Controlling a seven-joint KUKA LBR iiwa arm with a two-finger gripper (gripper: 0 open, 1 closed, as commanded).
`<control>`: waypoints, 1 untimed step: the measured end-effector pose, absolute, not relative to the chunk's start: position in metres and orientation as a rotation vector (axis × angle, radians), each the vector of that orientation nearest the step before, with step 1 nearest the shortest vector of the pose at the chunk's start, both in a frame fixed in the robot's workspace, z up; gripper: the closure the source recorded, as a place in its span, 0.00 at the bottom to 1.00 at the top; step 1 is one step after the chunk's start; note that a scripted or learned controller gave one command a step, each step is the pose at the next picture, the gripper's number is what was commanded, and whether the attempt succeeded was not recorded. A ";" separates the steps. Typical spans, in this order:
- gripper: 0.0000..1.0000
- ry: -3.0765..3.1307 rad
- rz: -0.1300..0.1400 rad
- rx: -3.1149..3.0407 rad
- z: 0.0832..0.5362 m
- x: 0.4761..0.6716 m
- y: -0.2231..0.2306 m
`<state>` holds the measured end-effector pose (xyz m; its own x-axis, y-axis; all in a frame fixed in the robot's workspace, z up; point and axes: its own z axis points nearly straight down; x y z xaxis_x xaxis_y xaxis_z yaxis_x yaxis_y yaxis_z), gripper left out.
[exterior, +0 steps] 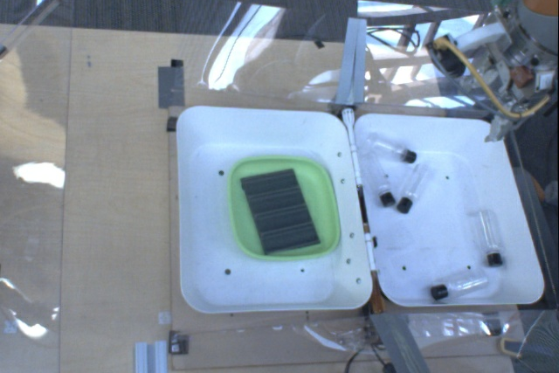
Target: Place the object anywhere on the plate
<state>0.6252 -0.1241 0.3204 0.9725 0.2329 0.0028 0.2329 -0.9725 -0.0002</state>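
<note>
A green square plate [328, 203] sits in the middle of the left bin [201, 188]. On the plate lies a dark grey ridged rectangular block [279, 210], flat and slightly turned. The gripper [501, 125] hangs at the far right corner of the right bin [445, 166], above its back rim, well away from the plate. Its grey wrist with yellow cabling [489, 74] rises behind it. Nothing is visibly held in it.
Several clear vials with black caps lie scattered in the right bin, among them one [393, 150] near the back left, one [489, 236] at the right and one [456, 286] at the front. A grey post [353, 65] stands behind the bins' junction.
</note>
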 end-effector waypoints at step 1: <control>0.00 -0.321 -0.009 -3.124 0.307 0.615 -0.062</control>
<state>0.6148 -0.0619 0.3069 0.9791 0.2033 0.0055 0.2033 -0.9791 -0.0001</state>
